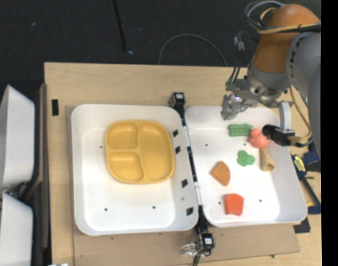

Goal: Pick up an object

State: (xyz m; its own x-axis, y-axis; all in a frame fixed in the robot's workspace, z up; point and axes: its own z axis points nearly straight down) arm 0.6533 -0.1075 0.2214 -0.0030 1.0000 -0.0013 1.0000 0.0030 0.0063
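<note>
Toy objects lie scattered in the right bin (269, 215): a green oblong piece (240, 129) at its twelve o'clock, a pink rounded figure (259, 138) just beside it toward three o'clock, a green clover-shaped piece (246, 159) near the middle, a tan cone (267, 159) at three o'clock, an orange waffle-textured wedge (220, 173) and a red block (233, 204) toward six o'clock. The gripper (232, 107) hovers at the bin's twelve o'clock rim, gripping nothing; its opening cannot be told. The left bin (91, 204) holds a smooth yellow divided plate (139, 151).
</note>
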